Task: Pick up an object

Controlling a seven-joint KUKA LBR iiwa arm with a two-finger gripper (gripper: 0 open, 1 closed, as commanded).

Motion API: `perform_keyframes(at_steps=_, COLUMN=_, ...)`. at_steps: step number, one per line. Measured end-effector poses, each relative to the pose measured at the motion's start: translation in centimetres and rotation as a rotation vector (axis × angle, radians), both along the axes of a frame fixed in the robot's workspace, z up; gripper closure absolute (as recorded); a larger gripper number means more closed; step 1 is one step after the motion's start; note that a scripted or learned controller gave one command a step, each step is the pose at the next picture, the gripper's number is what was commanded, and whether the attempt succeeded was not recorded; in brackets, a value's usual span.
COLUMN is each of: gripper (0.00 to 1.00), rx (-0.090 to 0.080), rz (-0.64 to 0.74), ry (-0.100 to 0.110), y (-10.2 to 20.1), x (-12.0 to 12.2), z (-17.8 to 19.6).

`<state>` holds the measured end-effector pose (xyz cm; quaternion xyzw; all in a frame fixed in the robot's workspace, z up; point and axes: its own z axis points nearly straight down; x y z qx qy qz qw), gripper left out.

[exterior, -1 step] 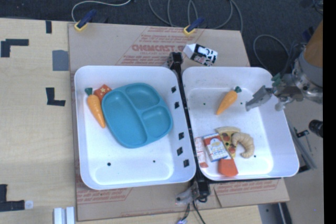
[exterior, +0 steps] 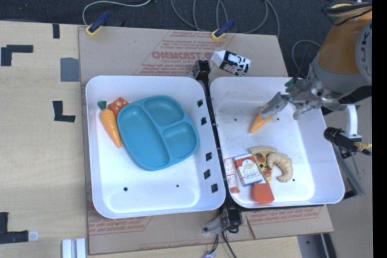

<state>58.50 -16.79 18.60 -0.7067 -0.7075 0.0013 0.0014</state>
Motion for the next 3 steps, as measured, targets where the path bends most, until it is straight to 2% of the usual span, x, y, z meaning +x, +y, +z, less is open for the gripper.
perform_keyframes(at_steps=1, gripper=0.00, rx=-0.003, rz=0.001, ry=-0.011, y=0.8, x=6.6, z=-9.9)
perform_keyframes(at_steps=2, gripper=0.00, rx=-0.003, rz=0.000, ry=-0.007, y=3.8, x=5.0, z=-10.0)
perform_keyframes(at_steps=3, gripper=1.00, rx=-0.003, rz=0.001, ry=-0.007, y=3.7, x=5.0, z=-8.9)
